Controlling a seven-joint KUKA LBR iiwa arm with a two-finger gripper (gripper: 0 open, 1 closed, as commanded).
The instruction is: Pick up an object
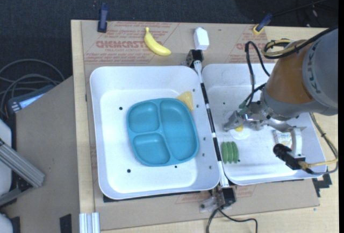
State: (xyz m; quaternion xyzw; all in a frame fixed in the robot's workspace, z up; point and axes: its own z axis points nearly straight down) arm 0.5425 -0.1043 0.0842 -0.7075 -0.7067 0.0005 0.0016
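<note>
My gripper (238,121) hangs low in the right bin (252,173), near its left wall, with the grey and orange arm (293,81) reaching in from the right. A small yellow and white object (239,131) lies right under the gripper's tip; whether they touch cannot be told. A green ribbed object (230,152) rests on the bin floor just in front of it. A pale labelled item (283,138) is partly hidden beneath the wrist.
The left bin (107,92) holds a blue divided plate (161,131) and a yellow wedge (186,99) by its right wall. A banana (156,43) and a white block (201,38) lie on the bench behind the bins. Cables loop over the right bin's far corner.
</note>
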